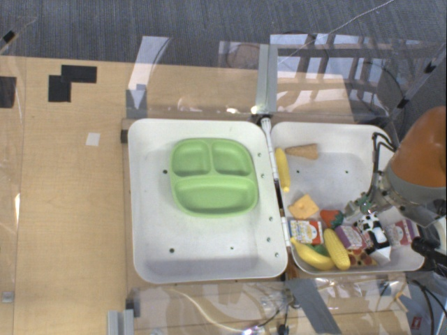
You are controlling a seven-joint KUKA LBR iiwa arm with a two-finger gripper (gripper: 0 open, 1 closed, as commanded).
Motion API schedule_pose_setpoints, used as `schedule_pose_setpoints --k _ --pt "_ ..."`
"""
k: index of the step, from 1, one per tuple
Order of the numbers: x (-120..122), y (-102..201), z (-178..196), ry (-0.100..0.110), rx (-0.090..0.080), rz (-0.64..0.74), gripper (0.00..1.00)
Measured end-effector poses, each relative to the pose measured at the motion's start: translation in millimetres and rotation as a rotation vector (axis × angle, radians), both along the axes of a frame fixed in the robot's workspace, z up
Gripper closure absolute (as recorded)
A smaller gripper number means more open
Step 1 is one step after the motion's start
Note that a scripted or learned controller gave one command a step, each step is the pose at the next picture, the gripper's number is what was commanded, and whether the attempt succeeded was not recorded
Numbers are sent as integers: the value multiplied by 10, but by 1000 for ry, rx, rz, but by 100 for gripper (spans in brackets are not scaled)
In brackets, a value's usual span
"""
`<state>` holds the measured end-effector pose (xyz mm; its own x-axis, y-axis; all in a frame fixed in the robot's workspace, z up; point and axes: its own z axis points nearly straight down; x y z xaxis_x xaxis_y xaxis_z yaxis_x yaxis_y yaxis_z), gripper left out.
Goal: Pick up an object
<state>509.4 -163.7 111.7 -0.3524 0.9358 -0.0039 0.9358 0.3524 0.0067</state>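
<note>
My claw (370,223) low in right bin (335,139) over toy pile, reaching; grip state unclear.

My bench (63,208) is pale wood, with black square marks (70,81) near its far left corner. Beyond the bench lies grey ribbed carpet (209,9). Clear plastic walls (321,65) stand along the bench's far edge, catching bright glare.

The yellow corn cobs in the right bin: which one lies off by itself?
The corn cob along the bin's left wall lies alone, lengthwise beside the divider. The other corn cob sits in the front pile, right beside the banana.
</note>
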Motion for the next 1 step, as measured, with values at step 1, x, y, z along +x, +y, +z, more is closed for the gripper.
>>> schedule_pose_setpoints --k 1 --pt "722 132 -214 -7 3 -319 100"
